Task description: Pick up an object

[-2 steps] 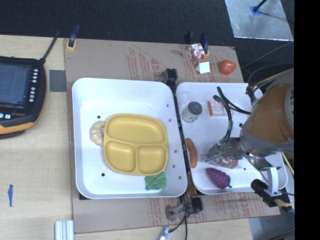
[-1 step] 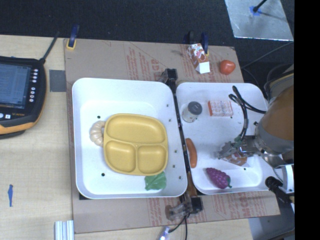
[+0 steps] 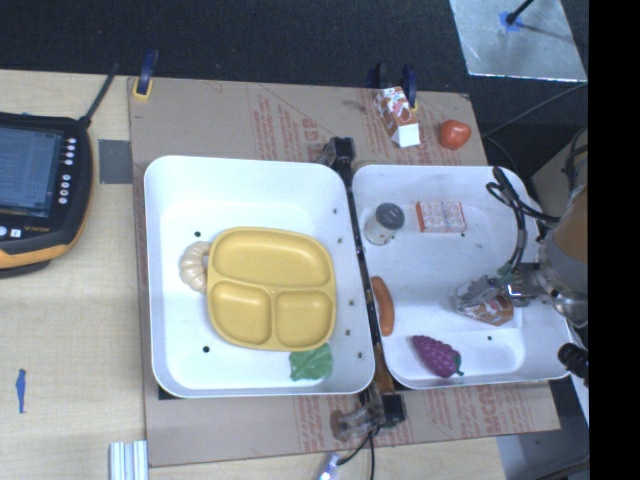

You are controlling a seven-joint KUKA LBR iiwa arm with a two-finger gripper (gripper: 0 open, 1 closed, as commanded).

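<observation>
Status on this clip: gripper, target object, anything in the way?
Gripper low in right bin, over a brown packet; grasp unconfirmed. Purple grapes and hot dog lie nearby, apart from it.

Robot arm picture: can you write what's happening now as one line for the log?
task: pick up object | gripper: low in right bin, over a packet | grip: unclear | grapes, hotdog: lying untouched

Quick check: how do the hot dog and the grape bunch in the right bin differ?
The hot dog is orange-brown, long and narrow; the grape bunch is dark purple, lumpy and rounder. The hot dog lies lengthwise against the bin's left wall; the grape bunch lies at a slant near the front wall, further right. Both rest on the floor of the right bin, apart from the pincer.
</observation>
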